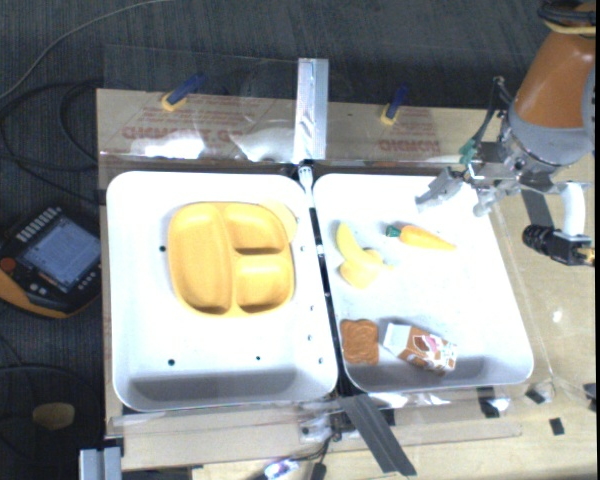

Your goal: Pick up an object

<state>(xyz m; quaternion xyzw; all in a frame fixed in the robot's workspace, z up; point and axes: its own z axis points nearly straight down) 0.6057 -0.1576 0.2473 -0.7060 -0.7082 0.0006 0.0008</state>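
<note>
White plastic bins, two, sit side by side on the worktop (pixel 540 298), filling the middle of the frame. Left bin (pixel 140 298): holds a yellow divided tray (pixel 230 258), upper centre, lying flat. Right bin (pixel 480 298): holds the loose items, so any pick is likely to come from here.

Arm (pixel 555 88), grey with an orange band, enters at the upper right and leans over the right bin's upper right corner. Pincer (pixel 460 193): fingers apart, nothing between them, poised above the bin's upper edge; judged to be in approach, not yet at an item.

Items in the right bin, largest first:
- Yellow banana-shaped toy (pixel 355 258), left of centre, near the dividing wall.
- Printed packet (pixel 425 348), lower centre, tilted.
- Brown square biscuit-like piece (pixel 359 341), lower left, just beside the packet.
- Orange carrot (pixel 425 236), upper centre, green end to the left; nearest the pincer and well apart from the others, so the likeliest target.

Handheld controller (pixel 45 263), far left of the frame, off the worktop.
</note>
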